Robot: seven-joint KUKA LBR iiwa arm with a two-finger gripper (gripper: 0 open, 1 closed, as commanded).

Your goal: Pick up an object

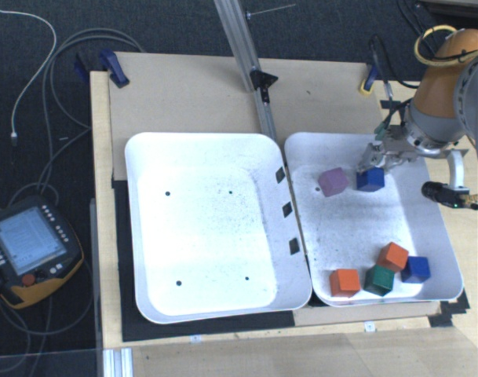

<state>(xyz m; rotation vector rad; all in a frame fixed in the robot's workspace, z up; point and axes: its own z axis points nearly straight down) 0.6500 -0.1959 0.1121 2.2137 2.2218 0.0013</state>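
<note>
Six blocks lie in the right bin (435, 234). Upper right of the frame, the jaws of the gripper (372, 163) sit just above the blue block (370, 181), beside a purple block (333, 182); their state I cannot tell.

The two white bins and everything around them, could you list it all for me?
White bins: 2, side by side on the bench, left bin, right bin.
Purple block: 1, right bin, far part.
Blue blocks: 2, one at the gripper, one in the near right corner.
Orange blocks: 2, near edge and.
Green block: 1, between the orange ones.
Handheld control pad: 1, grey and orange, floor at left.
Arm: 1, grey and orange, its gripper above the far blue block.
</note>
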